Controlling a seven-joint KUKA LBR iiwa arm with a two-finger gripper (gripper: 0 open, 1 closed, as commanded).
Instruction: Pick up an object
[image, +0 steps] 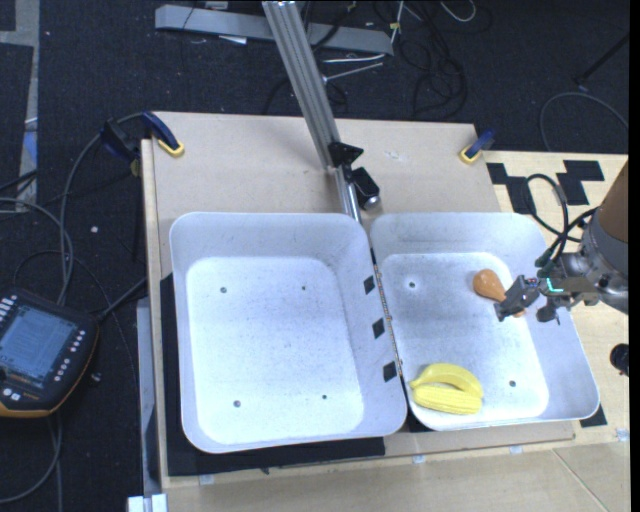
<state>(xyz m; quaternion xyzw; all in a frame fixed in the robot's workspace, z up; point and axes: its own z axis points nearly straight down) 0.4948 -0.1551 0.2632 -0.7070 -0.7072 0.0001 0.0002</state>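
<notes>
This is a robotics lab. A plain plywood bench (260, 170) stands on dark carpet strewn with black cables (60, 240), with a grey-and-orange handheld control pendant (35, 350) lying beside it. Yellow-tipped clamps (160, 135) grip the bench corners, and a slanted aluminium pole (315, 100) rises over it.

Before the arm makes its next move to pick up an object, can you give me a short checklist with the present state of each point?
1. Objects within the right white bin: ok; a small orange-brown object and a yellow banana-shaped object lie in it.
2. Gripper near a target: ok; it is beside the orange-brown object, on its lower right.
3. Object between the jaws: not ok; nothing is seen between them.
4. Jaws open or shut: cannot tell.
5. Gripper height above the bin floor: cannot tell.
6. Banana-shaped object apart from the gripper: ok; it lies near the front rim.
</notes>
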